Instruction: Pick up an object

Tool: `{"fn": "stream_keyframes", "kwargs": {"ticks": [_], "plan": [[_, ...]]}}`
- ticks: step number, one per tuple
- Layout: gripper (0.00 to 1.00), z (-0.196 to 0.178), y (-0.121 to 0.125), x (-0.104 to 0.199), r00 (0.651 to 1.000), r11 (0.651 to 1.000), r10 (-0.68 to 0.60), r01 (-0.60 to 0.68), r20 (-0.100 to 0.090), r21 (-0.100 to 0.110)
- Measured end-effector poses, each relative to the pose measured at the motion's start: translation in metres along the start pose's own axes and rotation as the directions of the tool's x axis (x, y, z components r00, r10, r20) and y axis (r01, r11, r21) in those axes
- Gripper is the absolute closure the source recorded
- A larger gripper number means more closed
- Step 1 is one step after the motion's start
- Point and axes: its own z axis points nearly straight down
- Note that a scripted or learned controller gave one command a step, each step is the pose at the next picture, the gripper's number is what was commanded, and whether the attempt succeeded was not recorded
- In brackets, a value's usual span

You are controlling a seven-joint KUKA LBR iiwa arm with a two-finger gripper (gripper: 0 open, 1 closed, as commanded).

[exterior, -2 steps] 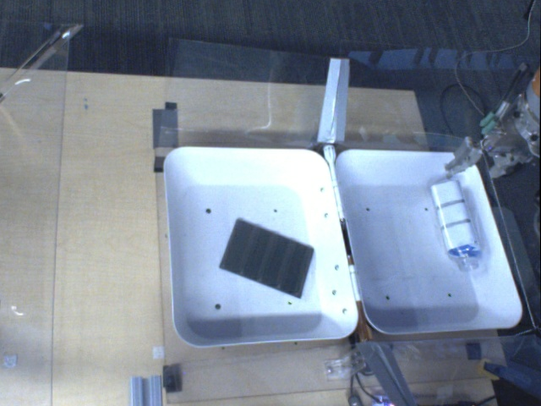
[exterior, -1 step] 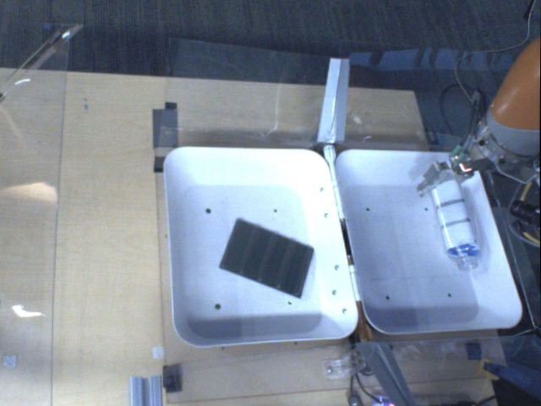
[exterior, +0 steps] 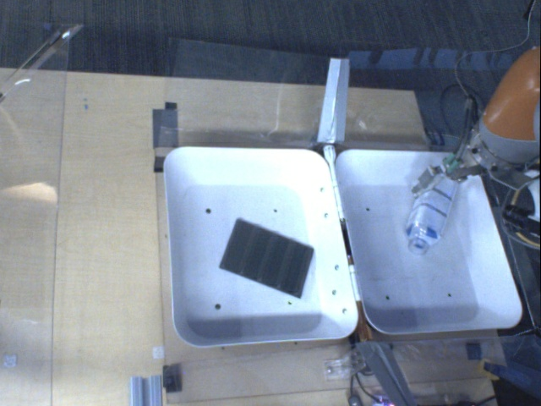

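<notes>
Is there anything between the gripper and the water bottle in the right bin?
Nothing visible. The gripper is right at the upper end of the water bottle, which lies alone in the right bin. The dark pad sits in the left bin.

Ribbed black pad, white bins

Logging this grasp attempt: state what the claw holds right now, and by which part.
The claw appears to hold the clear plastic bottle by its upper end, over the right bin. The bottle hangs tilted, cap end down. The exact contact is too small to confirm.
</notes>
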Motion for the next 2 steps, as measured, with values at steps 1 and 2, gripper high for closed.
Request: {"fn": "stream_keyframes", "kwargs": {"ticks": [1, 2], "plan": [[0.0, 0.029, 0.011, 0.016, 0.985, 0.984, 0.174, -0.174, -0.014, 0.032], [0.0, 0.045, 0.042, 0.036, 0.998, 0.997, 0.066, -0.065, -0.016, 0.038]]}}
